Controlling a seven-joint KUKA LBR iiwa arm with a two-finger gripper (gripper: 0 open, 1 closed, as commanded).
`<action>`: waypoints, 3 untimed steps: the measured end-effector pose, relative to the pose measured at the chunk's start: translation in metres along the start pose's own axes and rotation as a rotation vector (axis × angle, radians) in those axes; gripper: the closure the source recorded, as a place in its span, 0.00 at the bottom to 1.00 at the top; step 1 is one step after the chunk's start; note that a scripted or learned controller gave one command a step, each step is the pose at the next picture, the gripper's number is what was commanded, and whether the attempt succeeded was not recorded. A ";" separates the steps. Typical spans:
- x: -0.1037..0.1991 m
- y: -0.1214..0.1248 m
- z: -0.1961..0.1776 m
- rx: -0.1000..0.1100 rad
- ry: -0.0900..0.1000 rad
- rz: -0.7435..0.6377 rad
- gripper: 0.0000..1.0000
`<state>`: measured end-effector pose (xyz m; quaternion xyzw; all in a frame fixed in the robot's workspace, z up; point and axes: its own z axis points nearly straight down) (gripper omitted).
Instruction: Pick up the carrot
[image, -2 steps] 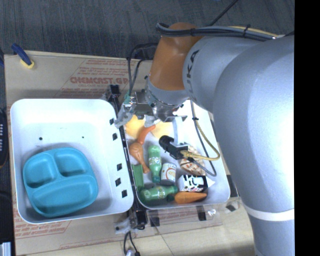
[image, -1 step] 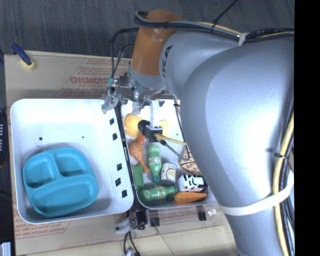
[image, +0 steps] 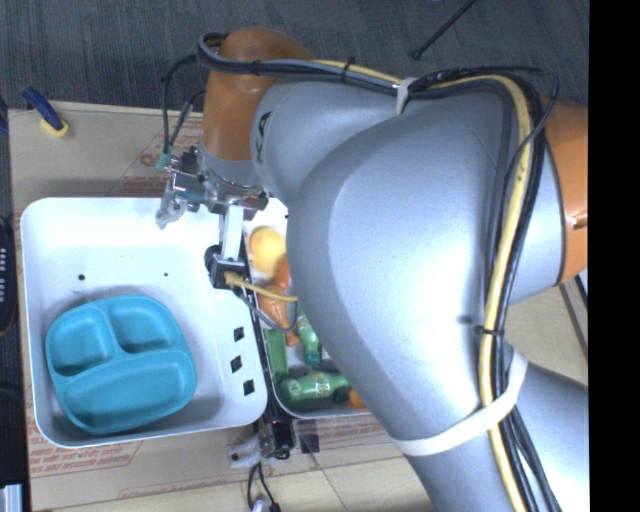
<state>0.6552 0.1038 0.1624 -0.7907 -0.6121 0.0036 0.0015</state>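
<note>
Right of the blue plate (image: 120, 365) and reaching up past it, the grey arm (image: 420, 260) is spread across the view, and most of the right bin (image: 300, 408) is covered by it. The left bin (image: 100, 215) is seen whole, with the plate, moulded into three compartments, laid flat in its lower left part. To the plate's right, in the narrow strip of the right bin left uncovered, a green bottle (image: 315, 385) is laid on its side near the lower rim. Up and to the right of the plate, in that same strip, an orange and yellow rounded piece is seen, probably the carrot (image: 272, 268), though it is partly hidden by the arm. The gripper (image: 172, 200) is held well above the plate, over the left bin's far edge, apart from the carrot. Whether it is parted or closed cannot be told.
</note>
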 end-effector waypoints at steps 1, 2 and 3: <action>0.026 -0.143 0.035 0.012 -0.004 -0.023 0.00; 0.062 -0.101 0.060 0.021 -0.019 0.047 0.00; 0.070 -0.093 0.046 -0.022 0.007 0.042 1.00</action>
